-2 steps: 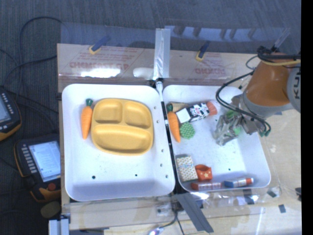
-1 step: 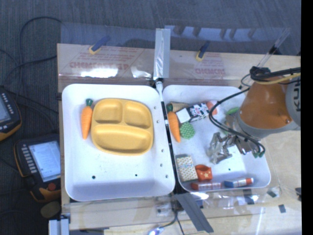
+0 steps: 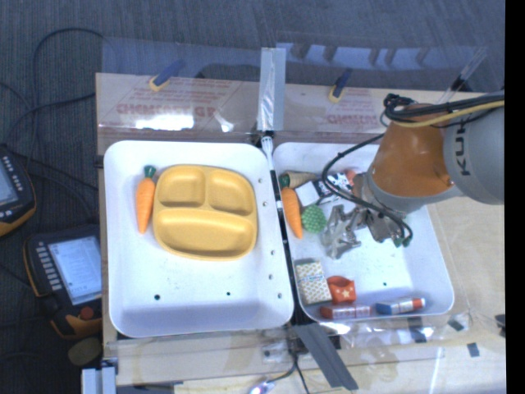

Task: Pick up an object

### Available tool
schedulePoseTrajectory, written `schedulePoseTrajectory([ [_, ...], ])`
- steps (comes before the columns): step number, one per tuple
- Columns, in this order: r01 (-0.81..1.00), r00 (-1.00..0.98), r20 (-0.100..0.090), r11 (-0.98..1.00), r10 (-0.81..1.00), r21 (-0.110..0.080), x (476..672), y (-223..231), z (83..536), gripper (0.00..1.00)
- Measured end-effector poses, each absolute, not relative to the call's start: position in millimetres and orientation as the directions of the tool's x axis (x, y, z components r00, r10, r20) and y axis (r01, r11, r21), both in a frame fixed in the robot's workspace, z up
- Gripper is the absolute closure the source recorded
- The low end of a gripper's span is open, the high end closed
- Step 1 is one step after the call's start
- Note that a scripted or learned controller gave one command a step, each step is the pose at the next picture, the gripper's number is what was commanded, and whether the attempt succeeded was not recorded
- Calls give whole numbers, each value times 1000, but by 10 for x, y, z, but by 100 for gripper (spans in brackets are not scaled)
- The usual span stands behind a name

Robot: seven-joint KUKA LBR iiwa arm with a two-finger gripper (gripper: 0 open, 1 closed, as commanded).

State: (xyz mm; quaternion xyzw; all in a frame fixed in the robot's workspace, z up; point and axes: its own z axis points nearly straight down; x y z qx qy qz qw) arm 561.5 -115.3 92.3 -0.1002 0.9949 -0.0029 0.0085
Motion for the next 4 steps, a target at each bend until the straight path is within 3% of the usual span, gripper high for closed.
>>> schedulePoseTrajectory([
  [1,-75,-997,-2,997,-75,1,5736,-992,1006,100],
  [2,-97,-995,-15,995,-97,-7,5052,-1705,922,100],
  [3,17,-1000,-9,1000,17,-3,5424,-1673,912,100],
  [4,5,-1000,-16,1000,5,-7,5438,-1563,919,100],
])
